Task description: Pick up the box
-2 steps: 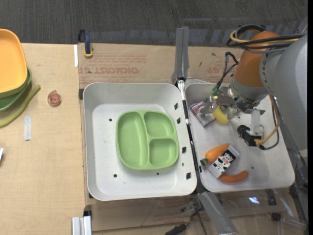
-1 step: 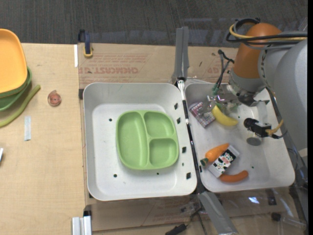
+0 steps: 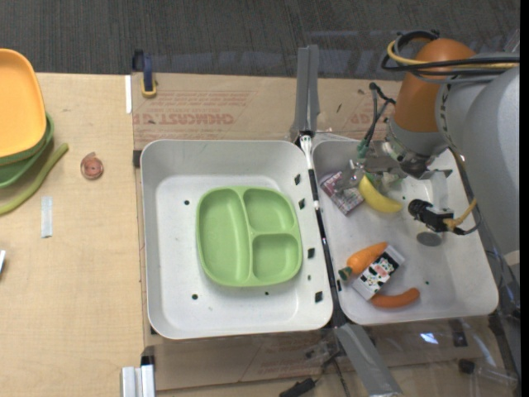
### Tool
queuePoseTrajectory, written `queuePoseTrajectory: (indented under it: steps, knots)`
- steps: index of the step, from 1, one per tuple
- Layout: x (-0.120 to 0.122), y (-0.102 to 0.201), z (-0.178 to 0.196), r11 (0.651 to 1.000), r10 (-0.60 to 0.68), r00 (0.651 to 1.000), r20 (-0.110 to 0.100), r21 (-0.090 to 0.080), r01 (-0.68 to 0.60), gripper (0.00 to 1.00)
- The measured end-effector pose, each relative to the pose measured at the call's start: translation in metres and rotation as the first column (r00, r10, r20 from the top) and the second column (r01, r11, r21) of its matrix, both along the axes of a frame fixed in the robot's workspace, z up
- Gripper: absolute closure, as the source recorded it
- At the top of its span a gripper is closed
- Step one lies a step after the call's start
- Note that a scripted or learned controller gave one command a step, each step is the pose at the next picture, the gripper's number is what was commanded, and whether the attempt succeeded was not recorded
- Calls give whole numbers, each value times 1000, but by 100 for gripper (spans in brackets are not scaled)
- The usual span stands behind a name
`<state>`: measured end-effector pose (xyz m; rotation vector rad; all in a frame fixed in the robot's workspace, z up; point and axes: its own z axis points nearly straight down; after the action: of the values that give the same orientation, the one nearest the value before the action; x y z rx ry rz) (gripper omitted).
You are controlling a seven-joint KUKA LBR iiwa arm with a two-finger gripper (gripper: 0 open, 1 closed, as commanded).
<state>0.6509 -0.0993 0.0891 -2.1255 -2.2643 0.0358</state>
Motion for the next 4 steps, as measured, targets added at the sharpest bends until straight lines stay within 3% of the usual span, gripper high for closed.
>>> queuePoseTrajectory:
  steps: [1, 2, 3, 4]
  knots:
    - [-3, -6, -2, 987, 160, 987, -10, 5, -160, 0]
    - [2, -6, 9, 986, 167, 986, 10, -1, -167, 100]
    - [-30, 57, 99, 999, 42, 998, 36, -8, -42, 100]
    - [-29, -8, 10, 955, 296, 954, 53, -12, -296, 100]
